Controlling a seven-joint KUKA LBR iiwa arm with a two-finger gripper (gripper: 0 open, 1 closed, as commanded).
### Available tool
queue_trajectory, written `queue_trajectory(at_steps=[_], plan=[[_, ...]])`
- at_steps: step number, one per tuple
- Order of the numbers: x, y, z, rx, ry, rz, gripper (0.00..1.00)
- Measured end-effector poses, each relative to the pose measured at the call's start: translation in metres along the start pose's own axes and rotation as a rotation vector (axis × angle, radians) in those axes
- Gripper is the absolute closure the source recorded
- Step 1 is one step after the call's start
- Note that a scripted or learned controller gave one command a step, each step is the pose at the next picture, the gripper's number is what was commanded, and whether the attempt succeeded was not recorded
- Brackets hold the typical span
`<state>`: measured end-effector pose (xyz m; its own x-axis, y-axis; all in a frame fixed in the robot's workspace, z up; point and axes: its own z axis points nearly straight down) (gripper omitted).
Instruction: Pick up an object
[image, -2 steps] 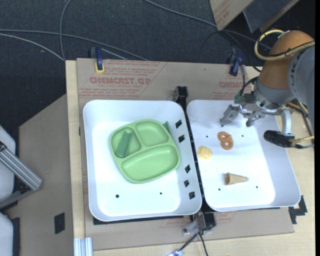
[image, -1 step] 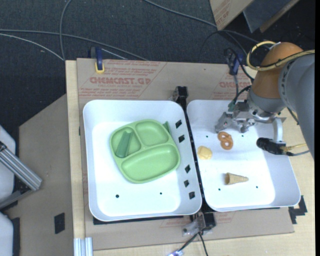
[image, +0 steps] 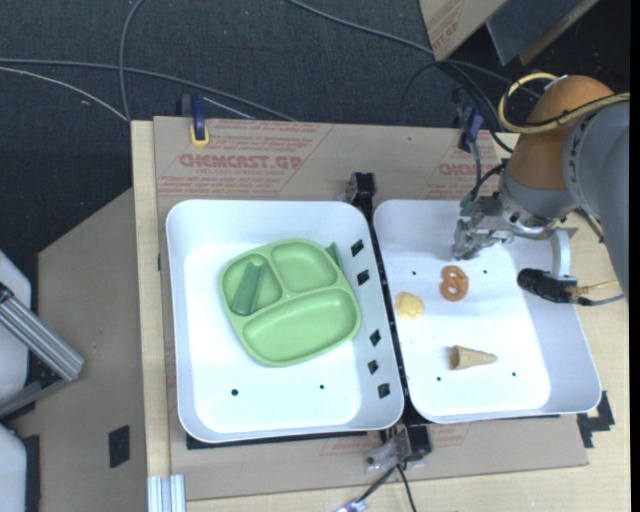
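In the right bin (image: 560, 370) lie three small things: an orange pretzel-like ring (image: 454, 284), a pale yellow lump (image: 409, 305) near the bin's left wall, and a tan cone (image: 470, 357) lying on its side toward the front. My gripper (image: 468, 245) hangs over the back of the right bin, just behind and slightly right of the orange ring. Nothing shows between its fingertips, and the ring lies apart from them on the bin floor.
The left bin (image: 200, 390) holds a green divided plate (image: 292, 300) with a darker green strip (image: 247, 286) in its left compartment. A row of black clips (image: 368, 300) runs along the wall between the bins. The right bin's front right floor is bare.
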<state>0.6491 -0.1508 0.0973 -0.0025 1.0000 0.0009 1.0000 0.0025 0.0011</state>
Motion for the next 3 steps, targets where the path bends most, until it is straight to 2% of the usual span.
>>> queue_trajectory(at_steps=[2,3], plan=[[-0.01,-0.005,-0.096,-0.005,-0.003,0.003,1.0],[-0.01,-0.004,-0.112,-0.002,-0.001,0.002,1.0]])
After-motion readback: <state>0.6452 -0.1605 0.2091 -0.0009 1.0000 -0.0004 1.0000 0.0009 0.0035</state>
